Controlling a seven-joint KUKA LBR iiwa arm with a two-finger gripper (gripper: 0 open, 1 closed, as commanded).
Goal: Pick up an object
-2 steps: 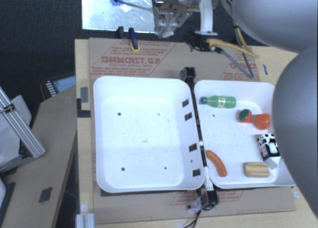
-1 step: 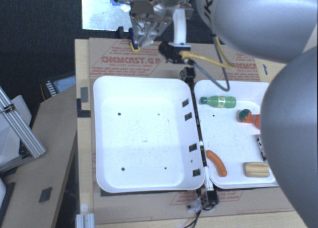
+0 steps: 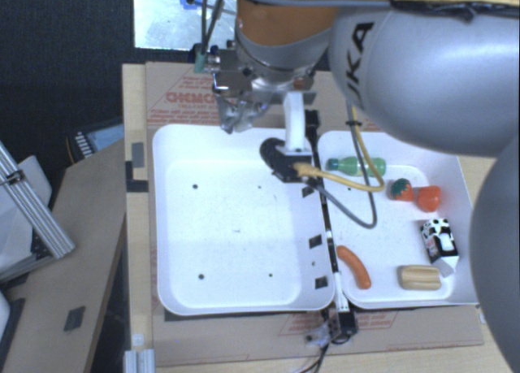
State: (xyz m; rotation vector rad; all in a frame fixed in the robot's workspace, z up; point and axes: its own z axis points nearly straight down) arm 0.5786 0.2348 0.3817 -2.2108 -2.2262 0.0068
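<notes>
Inspection from above: two white bins sit side by side on the counter (image 3: 97, 225). The left bin (image 3: 231, 233) shows bare white floor. The right bin (image 3: 455, 176) holds a green bottle (image 3: 351, 166), a carrot-like toy (image 3: 416, 194) with a green top, a black-and-white cow-patterned carton (image 3: 439, 239), an orange sausage (image 3: 355, 267) and a tan bread roll (image 3: 420, 277). A yellow cable (image 3: 349, 183) and a dark cable loop over the right bin's near-left part, crossing beside the bottle. My arm's grey body covers the upper right. My gripper (image 3: 231, 119) hangs at the far rim of the left bin; whether it is spread or closed I cannot tell. All objects lie well apart from it, over in the right bin
</notes>
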